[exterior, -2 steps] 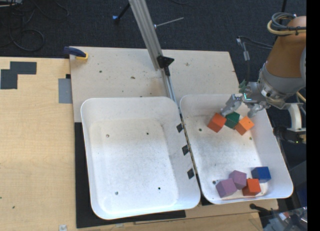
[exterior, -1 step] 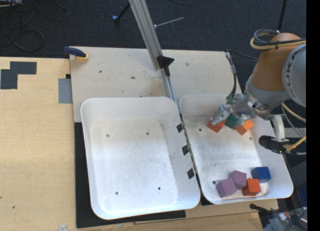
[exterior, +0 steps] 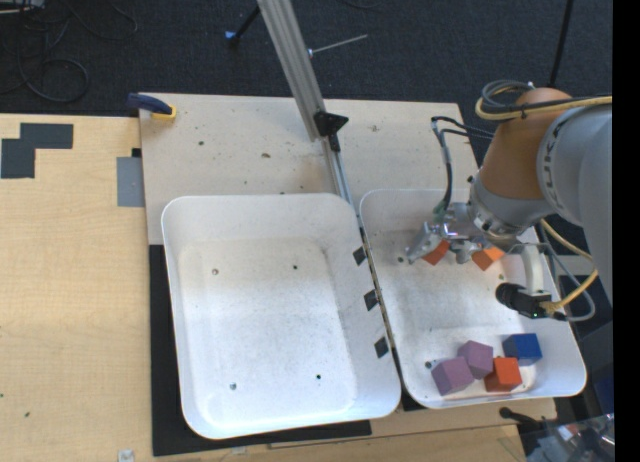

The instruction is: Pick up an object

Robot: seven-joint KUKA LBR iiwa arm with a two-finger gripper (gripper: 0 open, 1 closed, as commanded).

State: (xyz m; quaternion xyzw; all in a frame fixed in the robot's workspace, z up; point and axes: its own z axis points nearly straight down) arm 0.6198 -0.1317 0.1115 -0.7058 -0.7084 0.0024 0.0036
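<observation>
A fixed camera looks down at a slant on a bench with 2 shallow white bins side by side. The right bin serves as the landmark here. The left bin touches its left wall, with 3 small black clips along the seam between them. A grey arm with an orange band reaches over the right bin from its far right side. The gripper hangs low over the upper middle of the right bin's floor. An orange block sits right at the gripper's tip, and a second orange block lies just to the right of it, partly under the wrist. At this size the tool's opening cannot be told, nor whether the first orange block is between its parts or merely beside them. In the right bin's near right corner lies a cluster: 2 purple blocks, a blue block and another orange block, all well apart from the gripper. Judging from this, the task looks to be mid-attempt: the tool has reached an object, but a secure hold and a lift clear of the bin remain to be shown. A slanted metal rail rises behind the bins.
</observation>
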